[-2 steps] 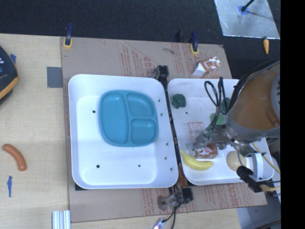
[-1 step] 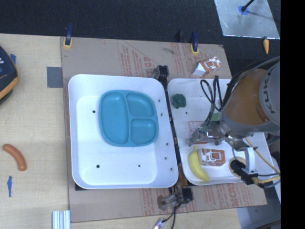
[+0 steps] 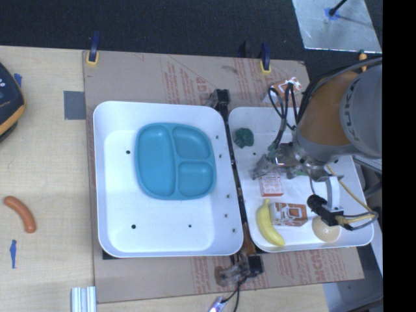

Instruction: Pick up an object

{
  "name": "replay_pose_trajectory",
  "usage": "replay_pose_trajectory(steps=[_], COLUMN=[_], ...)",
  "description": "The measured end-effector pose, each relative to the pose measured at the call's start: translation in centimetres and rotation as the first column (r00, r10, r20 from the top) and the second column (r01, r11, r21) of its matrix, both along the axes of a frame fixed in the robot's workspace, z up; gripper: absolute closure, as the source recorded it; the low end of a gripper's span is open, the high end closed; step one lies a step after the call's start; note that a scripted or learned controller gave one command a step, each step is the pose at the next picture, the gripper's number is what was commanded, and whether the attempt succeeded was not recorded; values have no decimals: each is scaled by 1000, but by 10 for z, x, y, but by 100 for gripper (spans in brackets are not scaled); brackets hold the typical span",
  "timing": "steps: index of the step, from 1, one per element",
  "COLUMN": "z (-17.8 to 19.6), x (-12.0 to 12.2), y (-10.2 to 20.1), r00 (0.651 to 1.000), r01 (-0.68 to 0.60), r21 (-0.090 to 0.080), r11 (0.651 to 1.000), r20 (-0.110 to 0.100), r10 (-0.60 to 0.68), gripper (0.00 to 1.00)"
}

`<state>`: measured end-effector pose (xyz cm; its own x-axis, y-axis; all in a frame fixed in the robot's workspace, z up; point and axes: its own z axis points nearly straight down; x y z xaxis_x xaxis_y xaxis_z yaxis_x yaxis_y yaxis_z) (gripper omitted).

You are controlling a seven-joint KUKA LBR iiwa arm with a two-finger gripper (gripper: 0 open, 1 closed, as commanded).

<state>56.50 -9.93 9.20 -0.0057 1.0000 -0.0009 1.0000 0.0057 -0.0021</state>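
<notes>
The right bin (image 3: pixel 247 119) holds a yellow banana (image 3: pixel 268 223), an orange-brown packet (image 3: pixel 288 214), a white-and-red packet (image 3: pixel 272 186), a pale round item (image 3: pixel 327 230) and a small dark green piece (image 3: pixel 244 137). My gripper (image 3: pixel 279 164) hangs low over the middle of this bin, just above the white-and-red packet. The grey wrist and its cables cover the fingertips.
The left bin (image 3: pixel 110 174) carries a blue divided plate (image 3: pixel 175 160). A toy sausage (image 3: pixel 21 213) lies on the bench at far left, near a dark device (image 3: pixel 8 103). Clamps and cardboard border both bins. The arm's orange band (image 3: pixel 325 112) covers the right bin's far right.
</notes>
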Motion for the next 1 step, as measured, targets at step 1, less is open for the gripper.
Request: replay_pose_trajectory(steps=[1], z=[10], x=[0], y=[-1], r00=[1000], r01=[-3], r21=[-2], r11=[1000], r20=[-2], r10=[3], gripper=[100])
